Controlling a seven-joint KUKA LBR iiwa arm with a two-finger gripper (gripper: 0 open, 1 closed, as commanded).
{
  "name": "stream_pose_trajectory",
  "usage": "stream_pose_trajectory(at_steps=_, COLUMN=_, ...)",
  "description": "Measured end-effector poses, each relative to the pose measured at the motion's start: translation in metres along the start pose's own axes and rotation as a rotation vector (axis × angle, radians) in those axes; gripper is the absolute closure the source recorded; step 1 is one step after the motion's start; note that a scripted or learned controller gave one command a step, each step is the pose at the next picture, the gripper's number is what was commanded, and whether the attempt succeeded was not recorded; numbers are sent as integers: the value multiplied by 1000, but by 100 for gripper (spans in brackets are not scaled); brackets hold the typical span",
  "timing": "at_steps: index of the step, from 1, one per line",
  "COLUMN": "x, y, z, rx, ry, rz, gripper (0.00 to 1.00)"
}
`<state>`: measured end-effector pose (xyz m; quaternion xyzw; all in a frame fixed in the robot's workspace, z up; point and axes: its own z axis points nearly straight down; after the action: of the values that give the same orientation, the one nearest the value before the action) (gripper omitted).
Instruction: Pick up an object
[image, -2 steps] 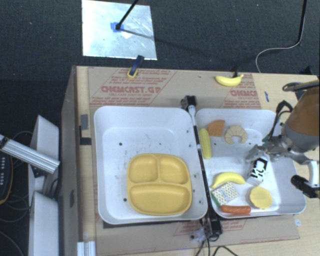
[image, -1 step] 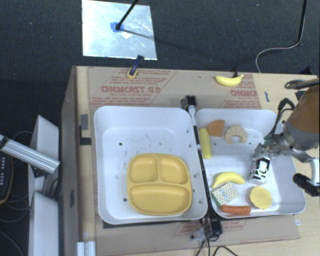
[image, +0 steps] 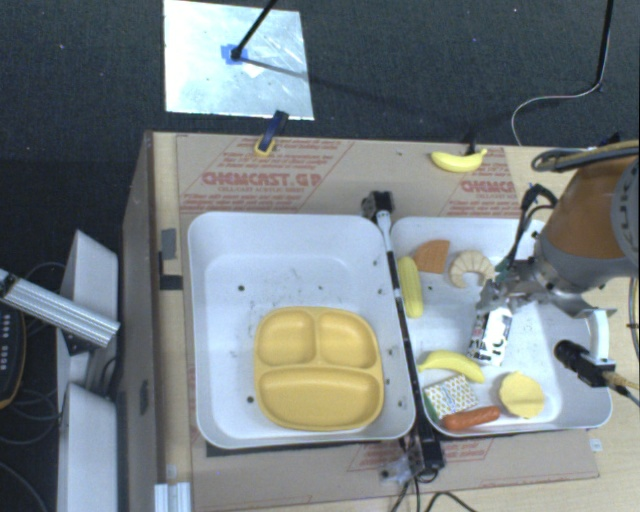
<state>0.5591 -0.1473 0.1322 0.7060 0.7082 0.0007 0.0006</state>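
Note:
My gripper (image: 500, 296) hangs low over the right bin (image: 570, 415), reaching in from the right under the grey and orange arm (image: 595, 225). Just below it a white bottle with dark print (image: 491, 336) lies on the bin floor, its upper end touching or just under the gripper. Also in this bin are a yellow corn cob (image: 408, 286), an orange wedge (image: 432, 255), a croissant (image: 470, 266), a banana (image: 451, 363), a yellow round piece (image: 522, 394), a flat printed packet (image: 449, 396) and an orange-red sausage shape (image: 470, 419).
The left bin (image: 225, 250) holds a yellow divided plate (image: 320, 366). A second banana (image: 458, 159) lies on the cardboard behind the bins. A black clip (image: 378, 205) sits at the top of the divider between the bins. Cables trail at the right.

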Motion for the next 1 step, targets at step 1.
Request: stream_pose_trajectory(at_steps=1, x=-16, y=-49, z=-60, rx=-1, ry=-1, rz=3, gripper=100)
